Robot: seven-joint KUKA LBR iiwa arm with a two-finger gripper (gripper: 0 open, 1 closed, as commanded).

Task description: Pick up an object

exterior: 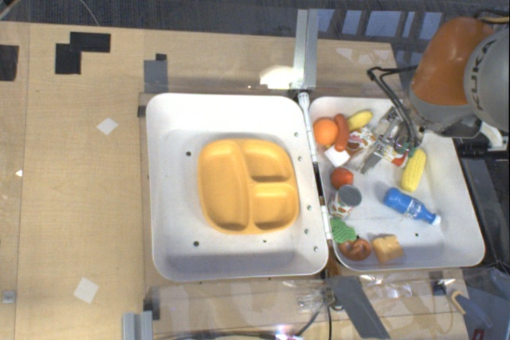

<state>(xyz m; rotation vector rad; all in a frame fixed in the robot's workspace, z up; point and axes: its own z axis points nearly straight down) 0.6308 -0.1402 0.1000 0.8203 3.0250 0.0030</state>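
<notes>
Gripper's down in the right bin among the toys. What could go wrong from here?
1. The gripper sits in a tight cluster: the orange ball, banana and corn cob lie close, so it may nudge or pinch the wrong item.
2. Round pieces like the red ball could roll away if bumped.

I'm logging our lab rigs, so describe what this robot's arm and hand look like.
The arm is bulky and rounded, grey, with a wide orange band above the wrist. Thin black cables loop from it down to the hand, a small silver metal assembly with darker parts.
</notes>
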